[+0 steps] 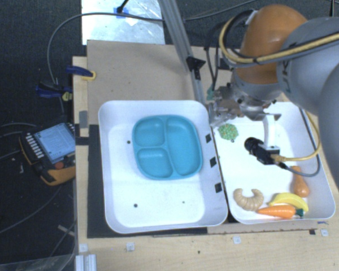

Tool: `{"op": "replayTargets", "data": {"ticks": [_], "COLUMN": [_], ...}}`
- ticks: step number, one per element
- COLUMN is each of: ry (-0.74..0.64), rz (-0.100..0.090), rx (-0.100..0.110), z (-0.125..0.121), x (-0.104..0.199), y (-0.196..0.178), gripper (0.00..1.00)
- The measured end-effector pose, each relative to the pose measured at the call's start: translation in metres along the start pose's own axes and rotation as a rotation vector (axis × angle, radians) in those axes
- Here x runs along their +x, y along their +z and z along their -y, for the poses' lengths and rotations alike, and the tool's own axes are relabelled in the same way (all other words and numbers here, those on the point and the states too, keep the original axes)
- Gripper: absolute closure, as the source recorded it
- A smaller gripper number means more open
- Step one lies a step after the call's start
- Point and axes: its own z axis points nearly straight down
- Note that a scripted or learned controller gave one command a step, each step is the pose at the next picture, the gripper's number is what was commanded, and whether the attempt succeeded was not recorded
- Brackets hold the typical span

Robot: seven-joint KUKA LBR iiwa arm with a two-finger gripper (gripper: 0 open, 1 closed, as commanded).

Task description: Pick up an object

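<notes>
The right bin [319,168] holds several toy foods. A green broccoli-like piece [228,131] lies near its back left corner. Along the front lie a tan croissant [247,199], an orange carrot [278,211], a yellow banana [291,200] and an orange pear-shaped piece [299,184]. My gripper [217,113] hangs low over the back left corner of this bin, just behind and left of the green piece. I see nothing held in it. The wrist above hides most of the gripper.
A blue divided plate [166,145] lies in the left bin [118,196]. A black part on a cable [260,150] hangs from the arm over the right bin's middle. A metal pole [178,27] slants up behind the bins.
</notes>
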Motion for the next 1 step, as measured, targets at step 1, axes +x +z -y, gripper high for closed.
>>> {"op": "replayTargets", "data": {"ticks": [1], "ry": [0.001], "rz": [0.001], "rx": [0.001], "z": [-0.0151], "x": [0.0604], "y": [0.0092], "gripper": [1.00]}}
